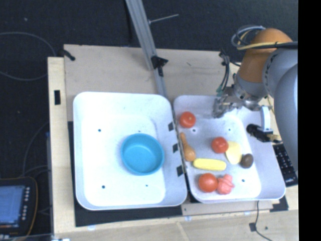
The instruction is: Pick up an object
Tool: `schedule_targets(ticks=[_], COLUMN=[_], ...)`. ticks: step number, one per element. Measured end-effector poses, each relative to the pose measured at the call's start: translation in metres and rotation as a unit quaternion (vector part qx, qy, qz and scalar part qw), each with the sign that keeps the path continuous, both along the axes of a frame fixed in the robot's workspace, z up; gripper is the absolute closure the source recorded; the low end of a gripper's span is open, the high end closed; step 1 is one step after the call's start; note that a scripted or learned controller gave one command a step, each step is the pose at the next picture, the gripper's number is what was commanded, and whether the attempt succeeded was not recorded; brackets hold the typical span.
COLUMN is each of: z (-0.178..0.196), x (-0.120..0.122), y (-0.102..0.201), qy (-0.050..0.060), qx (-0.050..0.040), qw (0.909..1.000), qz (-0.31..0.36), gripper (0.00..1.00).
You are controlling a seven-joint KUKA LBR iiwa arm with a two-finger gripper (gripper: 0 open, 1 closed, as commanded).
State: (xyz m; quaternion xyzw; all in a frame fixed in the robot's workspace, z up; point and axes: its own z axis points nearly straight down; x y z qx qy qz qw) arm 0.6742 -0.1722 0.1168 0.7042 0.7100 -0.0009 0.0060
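Progress: you're at the start of the pick; nothing is lifted, every piece lies in the right bin, and my read is that choosing a target, descending and closing are all left to do.
Front row: nearest you, a red tomato touches a pink lumpy fruit on its right; crowded, so a grab here could nudge both.
Next row: a yellow banana lies flat just above them, with a small brown ball off to the right.
Middle: a second red tomato sits just beside a pale yellow fruit; a tan, carrot-like piece hugs the bin's left wall, awkward to reach.
Far side: a third red tomato stands alone, well apart from the rest. I'd judge it your easiest target.
Gripper: the gripper hangs over the bin's far right corner, clear of every piece; whether it's spread or closed, I cannot tell.
Left bin: the left bin carries a blue bowl, out of your way.
Beyond: a metal pole slants over the bench, left of the arm.
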Motion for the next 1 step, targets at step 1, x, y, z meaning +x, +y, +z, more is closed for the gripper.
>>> schedule_targets(ticks=[1], z=[0.0493], x=[0.0084], y=[0.0029], qy=[0.0], qx=[0.0059], qw=[1.0], qz=[-0.001], gripper=[1.0])
